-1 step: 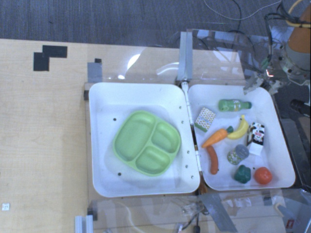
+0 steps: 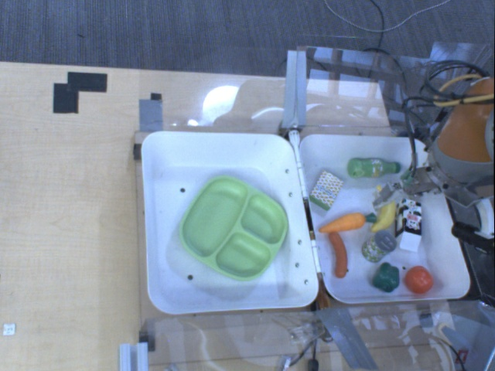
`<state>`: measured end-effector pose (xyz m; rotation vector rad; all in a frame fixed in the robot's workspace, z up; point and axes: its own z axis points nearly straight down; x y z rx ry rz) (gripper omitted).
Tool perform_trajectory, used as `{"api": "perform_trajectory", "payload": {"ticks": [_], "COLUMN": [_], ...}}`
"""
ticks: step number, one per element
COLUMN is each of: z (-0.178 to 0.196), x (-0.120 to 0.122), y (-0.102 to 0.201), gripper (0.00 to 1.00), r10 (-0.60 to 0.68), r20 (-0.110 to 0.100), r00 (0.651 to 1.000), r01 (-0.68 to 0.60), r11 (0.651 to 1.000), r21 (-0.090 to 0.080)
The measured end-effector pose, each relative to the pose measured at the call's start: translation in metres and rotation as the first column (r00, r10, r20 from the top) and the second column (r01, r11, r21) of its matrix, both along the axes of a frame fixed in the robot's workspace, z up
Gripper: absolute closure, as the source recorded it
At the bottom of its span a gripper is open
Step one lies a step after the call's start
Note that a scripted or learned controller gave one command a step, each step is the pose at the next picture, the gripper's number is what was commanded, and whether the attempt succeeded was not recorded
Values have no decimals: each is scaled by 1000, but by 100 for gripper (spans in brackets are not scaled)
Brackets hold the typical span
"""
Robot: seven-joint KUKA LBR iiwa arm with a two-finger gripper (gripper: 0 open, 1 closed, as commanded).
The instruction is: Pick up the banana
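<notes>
In the right bin (image 2: 462, 284), the things closest to the camera were a red tomato (image 2: 418, 280) and a dark green pepper (image 2: 386, 277), lying near the front wall. A little further back lay a reddish sausage (image 2: 339, 254), a grey can (image 2: 378, 246) and an orange carrot (image 2: 343, 222). The banana (image 2: 384, 216) lay just behind the can, with the carrot's tip just beside it and a small white carton (image 2: 409, 224) on its other side. It rested on the floor of the bin, so it was not yet lifted.

The gripper (image 2: 396, 189) was directly over the far end of the banana, very near it or perhaps touching; whether it was spread or closed I could not tell, and nothing was visibly caught in it. My judgement is that the approach was done, while the grasp and the lift were left to do.

Further back were a patterned box (image 2: 326, 188) and a green bottle (image 2: 371, 167). In the left bin (image 2: 155, 230) sat a green divided plate (image 2: 234, 227).
</notes>
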<state>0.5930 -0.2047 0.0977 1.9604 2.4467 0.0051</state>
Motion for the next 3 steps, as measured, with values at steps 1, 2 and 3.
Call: {"api": "perform_trajectory", "payload": {"ticks": [1, 2, 3], "z": [13, 112, 87], "x": [3, 65, 78], "y": [1, 33, 18], "gripper": [100, 100, 100], "r10": [2, -19, -123], "r20": [7, 3, 1], "r00": [1000, 1000, 992], "r01": [-2, 19, 123], "r11": [1000, 1000, 992], "r21": [-1, -1, 0]}}
